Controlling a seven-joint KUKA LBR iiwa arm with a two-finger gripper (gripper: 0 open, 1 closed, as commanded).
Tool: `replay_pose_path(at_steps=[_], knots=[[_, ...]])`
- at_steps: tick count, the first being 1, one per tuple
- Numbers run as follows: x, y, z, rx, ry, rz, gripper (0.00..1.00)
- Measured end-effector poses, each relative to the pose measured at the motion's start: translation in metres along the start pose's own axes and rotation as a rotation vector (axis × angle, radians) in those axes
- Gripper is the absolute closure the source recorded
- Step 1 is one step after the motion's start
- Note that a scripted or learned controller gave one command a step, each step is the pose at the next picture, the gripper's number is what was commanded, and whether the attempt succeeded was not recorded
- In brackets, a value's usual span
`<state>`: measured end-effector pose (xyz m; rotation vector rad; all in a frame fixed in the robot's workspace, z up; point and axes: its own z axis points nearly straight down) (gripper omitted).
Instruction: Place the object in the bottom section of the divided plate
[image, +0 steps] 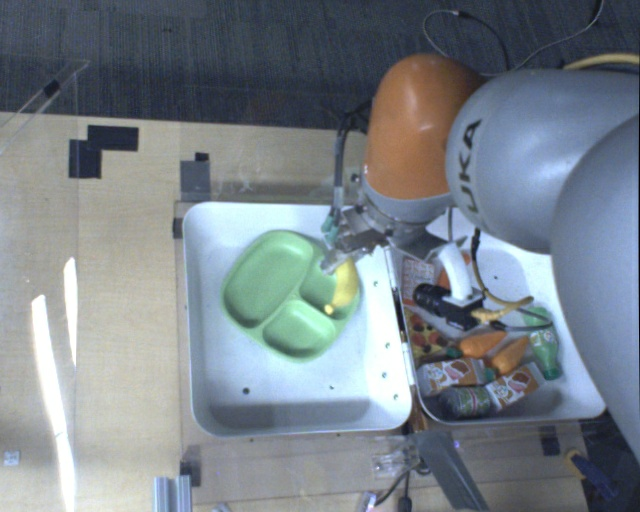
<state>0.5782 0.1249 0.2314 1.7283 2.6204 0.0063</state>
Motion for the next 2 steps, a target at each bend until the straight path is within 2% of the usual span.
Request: replay_pose_path(at_steps=[1,2], knots=[[-0.078,0.000,0.002,-0.001,-0.002,-0.073,1.00],[-0.056,0.037,0.040,-0.002,-0.001,-0.184,1.00]])
